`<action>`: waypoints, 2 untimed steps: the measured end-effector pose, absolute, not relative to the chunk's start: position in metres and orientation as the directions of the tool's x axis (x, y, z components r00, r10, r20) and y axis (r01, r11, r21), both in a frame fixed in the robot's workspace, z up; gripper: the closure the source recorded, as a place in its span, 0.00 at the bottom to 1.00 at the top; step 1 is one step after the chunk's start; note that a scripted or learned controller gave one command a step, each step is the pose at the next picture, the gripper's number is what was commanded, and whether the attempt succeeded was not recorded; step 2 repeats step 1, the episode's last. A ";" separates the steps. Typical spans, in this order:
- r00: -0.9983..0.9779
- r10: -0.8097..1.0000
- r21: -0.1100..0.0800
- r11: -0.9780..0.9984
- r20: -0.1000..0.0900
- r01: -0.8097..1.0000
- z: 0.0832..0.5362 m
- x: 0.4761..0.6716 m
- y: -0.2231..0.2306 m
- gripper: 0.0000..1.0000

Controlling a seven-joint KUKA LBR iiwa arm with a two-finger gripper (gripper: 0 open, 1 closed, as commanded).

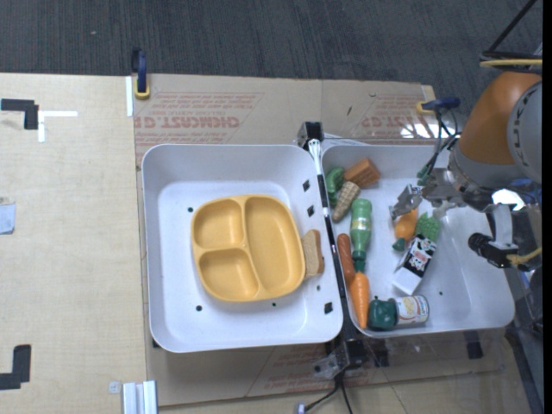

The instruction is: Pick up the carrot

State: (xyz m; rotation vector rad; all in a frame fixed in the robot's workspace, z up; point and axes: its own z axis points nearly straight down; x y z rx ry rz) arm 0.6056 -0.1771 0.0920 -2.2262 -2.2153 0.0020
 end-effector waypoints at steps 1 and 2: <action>0.006 1.000 0.000 -0.006 -0.002 1.000 0.102 0.607 -0.178 1.00; 0.006 1.000 0.000 -0.006 -0.002 1.000 0.102 0.607 -0.178 1.00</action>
